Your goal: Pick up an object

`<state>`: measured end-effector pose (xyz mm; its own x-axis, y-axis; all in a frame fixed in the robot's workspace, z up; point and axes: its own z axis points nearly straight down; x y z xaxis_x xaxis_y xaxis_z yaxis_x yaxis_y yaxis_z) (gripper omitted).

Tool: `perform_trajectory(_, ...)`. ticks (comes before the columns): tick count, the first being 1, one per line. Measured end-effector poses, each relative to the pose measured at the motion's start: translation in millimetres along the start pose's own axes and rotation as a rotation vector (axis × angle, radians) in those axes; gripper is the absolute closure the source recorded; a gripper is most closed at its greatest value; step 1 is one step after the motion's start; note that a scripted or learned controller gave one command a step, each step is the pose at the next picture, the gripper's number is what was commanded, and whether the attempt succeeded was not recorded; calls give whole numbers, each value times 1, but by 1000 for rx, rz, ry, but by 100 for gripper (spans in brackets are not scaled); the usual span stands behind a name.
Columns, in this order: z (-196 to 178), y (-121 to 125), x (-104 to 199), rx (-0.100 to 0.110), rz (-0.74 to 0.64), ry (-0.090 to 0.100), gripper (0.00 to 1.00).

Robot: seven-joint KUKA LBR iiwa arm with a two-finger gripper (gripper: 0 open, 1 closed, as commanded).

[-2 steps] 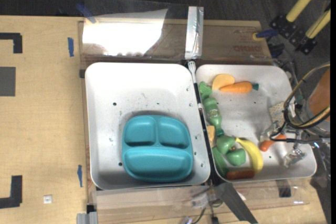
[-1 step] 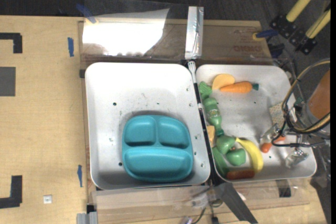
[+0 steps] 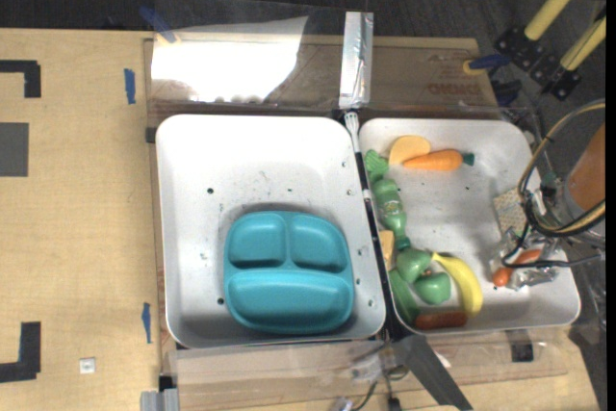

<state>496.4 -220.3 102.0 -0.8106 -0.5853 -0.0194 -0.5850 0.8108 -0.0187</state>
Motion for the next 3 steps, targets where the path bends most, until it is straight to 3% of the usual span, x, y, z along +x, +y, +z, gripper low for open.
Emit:
perform_trajectory(1,1,0,0,-1,0,1,0)
perform_trajectory(3,13,3,5,-12,28,11,0)
